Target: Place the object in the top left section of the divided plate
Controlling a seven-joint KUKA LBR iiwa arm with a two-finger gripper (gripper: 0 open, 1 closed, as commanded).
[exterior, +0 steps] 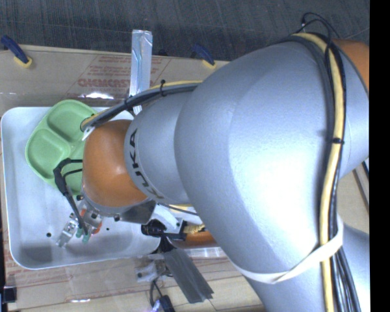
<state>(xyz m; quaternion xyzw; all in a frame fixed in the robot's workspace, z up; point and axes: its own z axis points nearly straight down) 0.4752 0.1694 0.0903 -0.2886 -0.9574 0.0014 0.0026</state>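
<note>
The arm [247,168] covers most of the left bin [13,174] and half the green divided plate [52,142]. Open floor lies along the bin's left side and near corner.

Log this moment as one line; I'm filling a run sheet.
arm: over left bin | tool: low near bin floor, below green divided plate | grasp: cannot tell | plate top left section: bare where visible

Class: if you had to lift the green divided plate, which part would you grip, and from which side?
Probably the raised left rim of the plate, coming from above: it lies flat in the white bin, and the arm covers its right part.
</note>
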